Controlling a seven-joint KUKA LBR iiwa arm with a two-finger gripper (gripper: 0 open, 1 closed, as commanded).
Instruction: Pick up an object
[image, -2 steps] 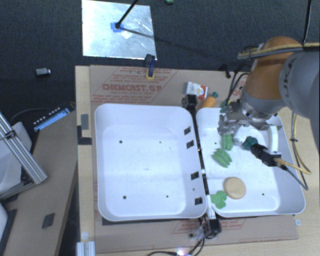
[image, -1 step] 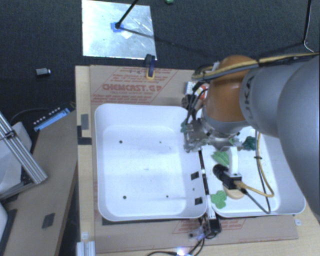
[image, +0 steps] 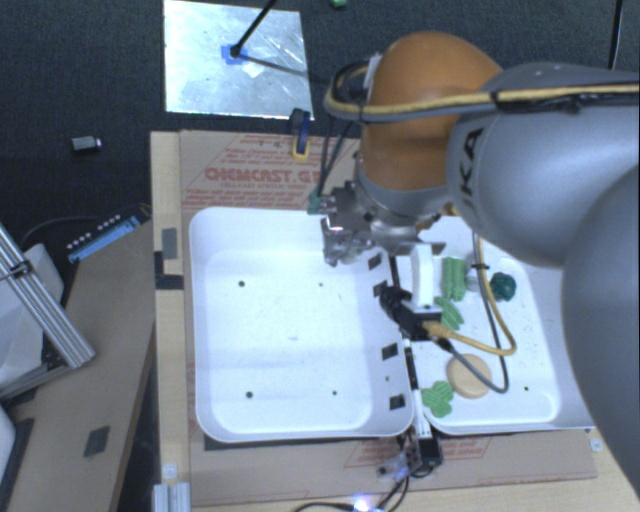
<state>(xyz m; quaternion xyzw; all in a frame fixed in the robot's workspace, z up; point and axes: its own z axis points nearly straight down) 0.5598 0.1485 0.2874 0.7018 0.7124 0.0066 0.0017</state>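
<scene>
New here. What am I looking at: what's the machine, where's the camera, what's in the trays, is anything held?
There is one picture, taken by a camera fixed above the bench and looking down at a slant. The big grey shape with the orange band is a robot arm reaching in from the right. Its gripper hangs over the far right corner of the left bin. The right bin holds a tan disc, a teal round piece and some green pieces. I see no object in the gripper.
</scene>
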